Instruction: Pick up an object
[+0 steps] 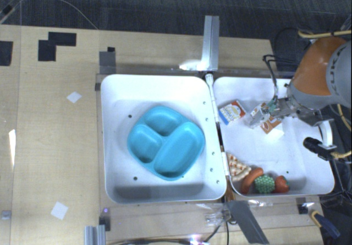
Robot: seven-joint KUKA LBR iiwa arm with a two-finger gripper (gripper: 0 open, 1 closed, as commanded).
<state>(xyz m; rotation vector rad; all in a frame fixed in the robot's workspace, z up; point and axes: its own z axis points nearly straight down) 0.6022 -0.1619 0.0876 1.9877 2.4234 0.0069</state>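
Note:
My gripper (276, 108) reaches into the right bin (286, 153) from the right, low over its upper middle. Right at its tip lie a crinkled silvery packet (256, 115) and an orange-and-white packet (270, 124); whether either is held is unclear. A small white-and-orange carton (231, 112) lies to the left, near the divider. Along the bin's front edge sit a waffle-patterned piece (236, 165), an orange-red sausage shape (251, 177), a green knobbly ball (264, 184) and a red piece (281, 183).
The left bin (118, 183) holds a blue divided plate (166, 142). A metal post (211, 43) stands behind the wall between the bins. The arm's orange band (318, 72) and a black fitting (318, 147) hang over the right bin's right side.

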